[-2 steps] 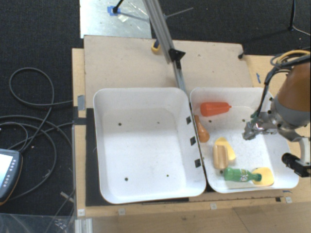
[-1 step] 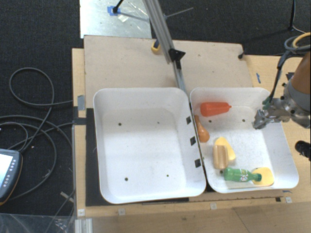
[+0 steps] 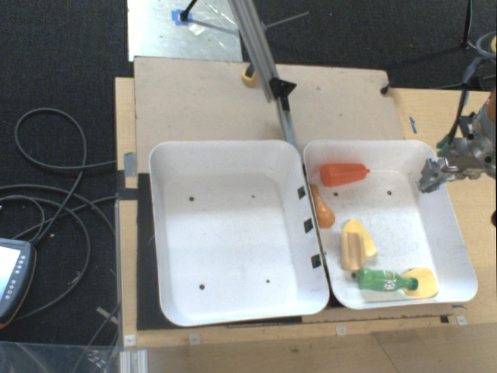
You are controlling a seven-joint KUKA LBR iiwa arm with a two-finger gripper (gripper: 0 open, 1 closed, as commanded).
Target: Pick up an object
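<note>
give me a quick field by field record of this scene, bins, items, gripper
left bin: white, shallow, beside the right one
right bin: white, shallow, holds all the items listed
carrot: orange-red, lying near the far wall
pear: orange-brown, against the left wall
hot dog: tan and yellow, mid bin
bottle: green, lying on its side near the front wall
banana: yellow, touching the bottle's end
gripper: over the right bin's far right edge, holding nothing visible

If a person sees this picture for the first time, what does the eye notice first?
The bright things clustered in the right bin stand out: an orange carrot near its far side and a green bottle near its front wall. The gripper hangs over that bin's right rim, while the left bin is a plain white.
</note>
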